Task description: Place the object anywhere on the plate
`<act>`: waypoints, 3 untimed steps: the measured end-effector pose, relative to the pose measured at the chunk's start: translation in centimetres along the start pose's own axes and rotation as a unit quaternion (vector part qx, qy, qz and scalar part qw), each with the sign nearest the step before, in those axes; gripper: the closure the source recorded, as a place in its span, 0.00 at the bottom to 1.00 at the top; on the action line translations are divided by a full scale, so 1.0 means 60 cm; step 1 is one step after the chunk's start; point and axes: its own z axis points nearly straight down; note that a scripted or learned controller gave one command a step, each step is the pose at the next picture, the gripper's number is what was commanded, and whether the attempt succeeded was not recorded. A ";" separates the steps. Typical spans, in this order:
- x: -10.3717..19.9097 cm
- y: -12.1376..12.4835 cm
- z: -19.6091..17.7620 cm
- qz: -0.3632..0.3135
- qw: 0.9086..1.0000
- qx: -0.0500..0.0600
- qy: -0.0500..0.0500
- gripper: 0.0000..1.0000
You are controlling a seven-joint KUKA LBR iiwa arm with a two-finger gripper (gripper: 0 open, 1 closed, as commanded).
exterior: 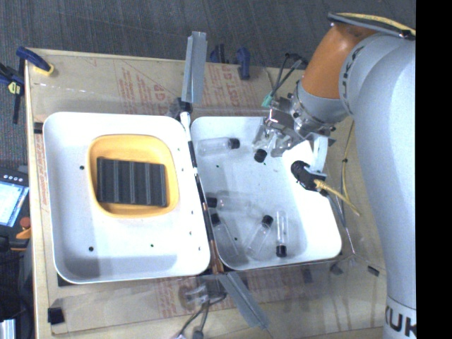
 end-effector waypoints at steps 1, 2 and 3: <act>0.133 -0.069 -0.061 -0.114 0.993 0.001 -0.001 1.00; 0.224 -0.091 0.026 -0.167 0.986 0.001 -0.002 1.00; 0.223 -0.091 0.025 -0.167 0.986 0.000 -0.002 0.00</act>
